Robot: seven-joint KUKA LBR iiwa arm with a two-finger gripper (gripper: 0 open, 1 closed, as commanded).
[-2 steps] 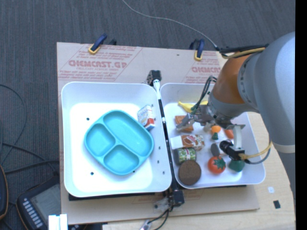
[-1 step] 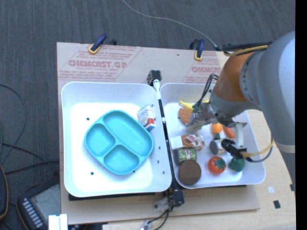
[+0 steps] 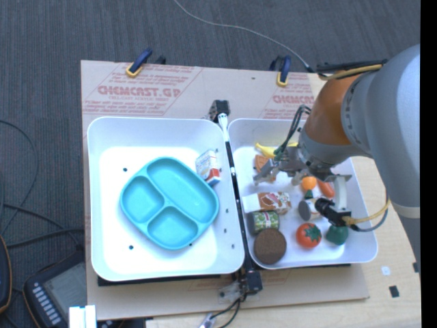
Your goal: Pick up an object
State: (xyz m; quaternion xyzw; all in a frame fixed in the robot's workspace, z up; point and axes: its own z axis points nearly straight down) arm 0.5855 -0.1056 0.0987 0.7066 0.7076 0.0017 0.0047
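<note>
Grey carpet under board bench, two white bins clamped side by side. Left bin (image 3: 102,183) holds blue tray (image 3: 169,202), small carton (image 3: 209,166). Gripper (image 3: 300,166) low over right bin (image 3: 365,248) among clustered toy food, likely reaching for banana (image 3: 265,149); tomato (image 3: 308,235) near. Grip state unclear.

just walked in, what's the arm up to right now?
The arm's gripper is down in the right bin, over a pile of toy food: a tomato, a brown cookie, a banana and more. I can't see anything held between its fingers. The left bin holds a blue divided plate and a small carton, untouched.
</note>
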